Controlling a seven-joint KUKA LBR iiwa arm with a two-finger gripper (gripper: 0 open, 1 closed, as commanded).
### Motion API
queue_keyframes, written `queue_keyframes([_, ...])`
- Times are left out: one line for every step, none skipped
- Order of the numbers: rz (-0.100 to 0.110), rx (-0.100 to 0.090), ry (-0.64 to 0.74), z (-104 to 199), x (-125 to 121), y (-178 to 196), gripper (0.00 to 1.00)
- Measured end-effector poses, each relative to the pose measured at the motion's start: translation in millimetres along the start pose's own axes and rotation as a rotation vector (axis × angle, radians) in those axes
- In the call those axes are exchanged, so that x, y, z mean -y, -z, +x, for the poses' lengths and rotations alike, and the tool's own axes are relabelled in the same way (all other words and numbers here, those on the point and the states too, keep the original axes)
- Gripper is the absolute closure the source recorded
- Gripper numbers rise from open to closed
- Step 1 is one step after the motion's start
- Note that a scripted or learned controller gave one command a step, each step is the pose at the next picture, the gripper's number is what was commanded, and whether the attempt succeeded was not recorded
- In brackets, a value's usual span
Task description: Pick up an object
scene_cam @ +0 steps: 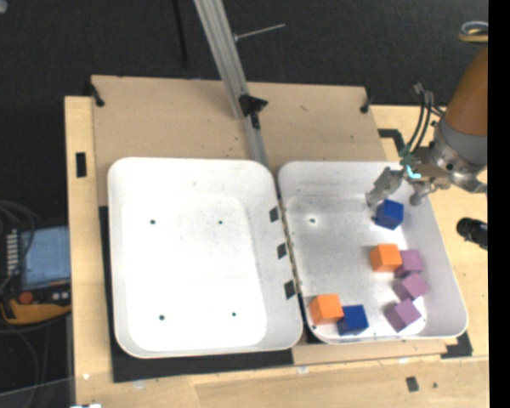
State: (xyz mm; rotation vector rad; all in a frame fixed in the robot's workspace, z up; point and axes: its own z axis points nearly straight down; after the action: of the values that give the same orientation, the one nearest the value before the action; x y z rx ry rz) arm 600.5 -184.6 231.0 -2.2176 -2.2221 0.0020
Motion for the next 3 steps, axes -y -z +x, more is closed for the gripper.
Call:
queue_keyframes([-0.003, 0.002, 0.001, 0, -1, 2, 0.00])
queue_keyframes([0.002, 0.002, -0.002, 5, 2, -59, 0.00])
queue_keyframes([0.001, 0.002, -0.004, -2, 7, -104, 0.00])
